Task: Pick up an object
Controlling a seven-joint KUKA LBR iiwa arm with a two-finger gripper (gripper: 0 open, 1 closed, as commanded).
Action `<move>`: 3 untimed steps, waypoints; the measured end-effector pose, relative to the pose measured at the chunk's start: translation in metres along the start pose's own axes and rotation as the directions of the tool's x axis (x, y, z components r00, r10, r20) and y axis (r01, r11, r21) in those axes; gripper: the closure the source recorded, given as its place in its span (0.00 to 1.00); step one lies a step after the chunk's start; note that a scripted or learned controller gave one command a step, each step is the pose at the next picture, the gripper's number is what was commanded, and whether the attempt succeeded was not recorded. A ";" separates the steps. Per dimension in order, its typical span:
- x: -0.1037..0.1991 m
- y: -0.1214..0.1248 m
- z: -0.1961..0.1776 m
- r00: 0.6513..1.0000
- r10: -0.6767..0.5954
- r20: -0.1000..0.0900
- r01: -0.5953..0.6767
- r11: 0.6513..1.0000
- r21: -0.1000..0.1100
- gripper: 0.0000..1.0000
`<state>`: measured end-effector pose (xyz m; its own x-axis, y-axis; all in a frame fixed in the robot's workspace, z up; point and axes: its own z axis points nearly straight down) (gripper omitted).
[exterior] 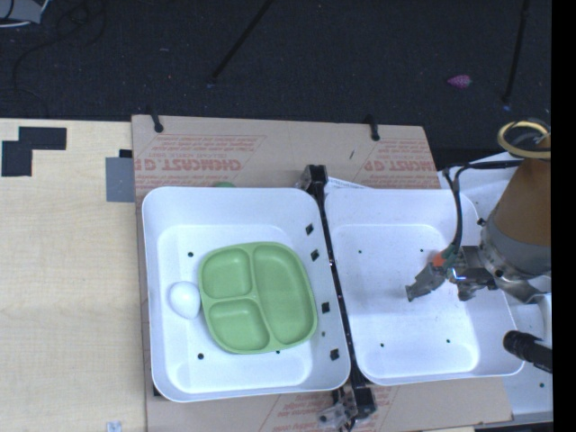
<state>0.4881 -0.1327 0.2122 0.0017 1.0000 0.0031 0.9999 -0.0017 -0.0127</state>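
hovering low over the right bin (396, 358) near its right edge, the claw (423, 284) grips nothing i can see and its spread i cannot tell, while the green plate (258, 297) and white ball (184, 299) lie untouched in the left bin (171, 214), so picking is yet to come.

**Right bin open, left bin crowded**

You have bare floor across the right bin (396, 331) beside the black divider (328, 277). Left of that divider, the green plate (258, 297) fills most floor; a white egg (184, 299) touches its far side.
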 end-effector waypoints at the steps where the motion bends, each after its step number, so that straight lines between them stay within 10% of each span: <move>1: 0.000 0.002 -0.004 1.000 -0.001 0.002 0.001 1.000 -0.008 0.00; 3: 0.015 0.002 0.096 1.000 -0.002 0.000 0.002 1.000 -0.005 0.00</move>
<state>0.4885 -0.1171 0.1162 0.0001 1.0000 0.0028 1.0000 0.0000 -0.0073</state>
